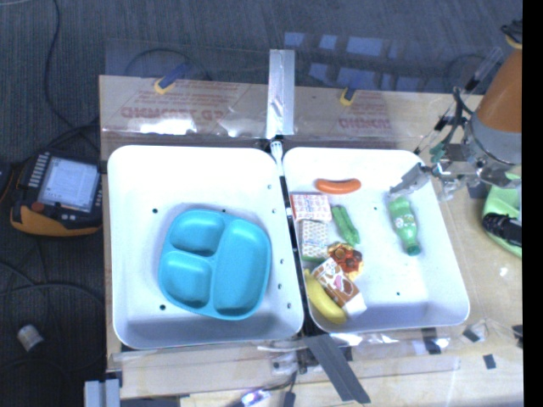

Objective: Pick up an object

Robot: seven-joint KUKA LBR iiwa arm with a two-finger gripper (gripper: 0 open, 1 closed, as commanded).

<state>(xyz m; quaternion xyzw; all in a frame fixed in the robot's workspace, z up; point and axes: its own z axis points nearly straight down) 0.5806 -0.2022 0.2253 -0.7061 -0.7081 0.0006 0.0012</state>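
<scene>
Nothing is lifted yet: the green bottle (pixel 405 223) lies flat in the right bin (pixel 441 299) near the hot dog (pixel 338 186) and banana (pixel 322 302), while the gripper (pixel 413 179) hovers above the bin's far corner, its state untellable, the whole pick left

A turquoise divided plate (pixel 215 264) is lying in the white left bin (pixel 136 185). The white right bin (pixel 424 299) is holding an orange sausage (pixel 338 186), a green bottle (pixel 405 223) and a yellow banana (pixel 323 303).
</scene>
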